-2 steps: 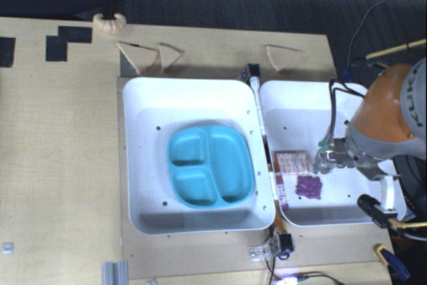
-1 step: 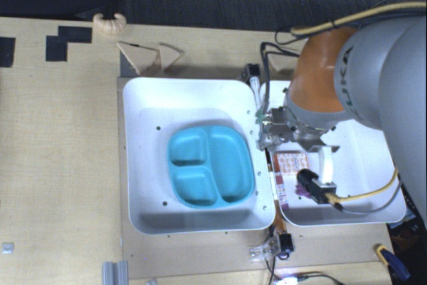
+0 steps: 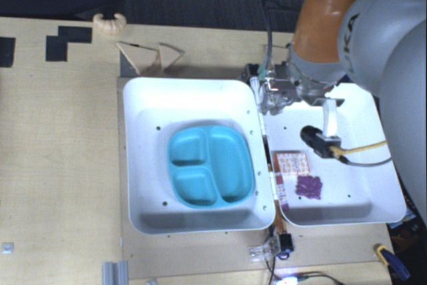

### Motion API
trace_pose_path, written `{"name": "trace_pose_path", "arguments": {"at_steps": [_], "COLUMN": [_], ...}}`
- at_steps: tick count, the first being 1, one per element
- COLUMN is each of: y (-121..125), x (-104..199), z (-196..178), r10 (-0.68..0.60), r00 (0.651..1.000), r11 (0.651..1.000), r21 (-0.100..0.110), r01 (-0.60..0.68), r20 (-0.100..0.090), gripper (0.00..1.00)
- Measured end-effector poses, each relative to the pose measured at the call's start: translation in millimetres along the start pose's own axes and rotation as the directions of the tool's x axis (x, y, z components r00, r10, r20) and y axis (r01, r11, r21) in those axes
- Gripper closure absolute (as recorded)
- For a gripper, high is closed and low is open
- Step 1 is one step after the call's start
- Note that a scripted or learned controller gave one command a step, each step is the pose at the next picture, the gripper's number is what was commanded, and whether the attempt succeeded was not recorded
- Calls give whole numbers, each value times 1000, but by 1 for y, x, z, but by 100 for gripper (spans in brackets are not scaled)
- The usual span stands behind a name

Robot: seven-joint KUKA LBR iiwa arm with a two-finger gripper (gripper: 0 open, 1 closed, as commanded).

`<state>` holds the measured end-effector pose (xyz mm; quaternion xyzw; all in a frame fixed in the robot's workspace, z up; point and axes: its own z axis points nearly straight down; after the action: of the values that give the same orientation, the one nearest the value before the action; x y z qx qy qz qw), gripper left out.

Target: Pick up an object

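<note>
Currently the grey arm [image 3: 383, 37] is reaching in from the right, with its orange band [image 3: 320, 17] sitting above the far edge of the right bin [image 3: 360, 193]. The gripper [image 3: 272, 97] is hanging over that bin's far left corner, just beside the divide between the two bins. Whether it is spread or pressed together cannot be told from this angle. Candidate objects are lying in the near left part of the right bin. A square card [image 3: 292, 162] with a red-and-white pattern is resting flat on the floor. A small purple item [image 3: 308, 186] is lying just beside the card's near right corner, and contact between the two cannot be resolved. Both are sitting apart from the gripper, toward the near side. In the left bin [image 3: 140, 110], a blue tray [image 3: 212, 165] with three compartments is lying flat around the middle, turned slightly askew, with two smaller wells on its left and one larger on its right. On the pale bench [image 3: 60, 163], beyond the left bin, thin triangular pieces [image 3: 150, 57] are standing, and a small pale knob-like thing [image 3: 109, 24] is sitting farther back.
</note>
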<state>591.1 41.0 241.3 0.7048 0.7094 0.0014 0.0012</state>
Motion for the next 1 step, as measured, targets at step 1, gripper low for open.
{"name": "trace_pose_path", "arguments": {"at_steps": [1], "y": [-3], "x": [-89], "z": [40], "r10": [3], "r00": [1000], "r11": [1000], "r21": [2], "r01": [-4], "r20": [1], "gripper": [100]}}
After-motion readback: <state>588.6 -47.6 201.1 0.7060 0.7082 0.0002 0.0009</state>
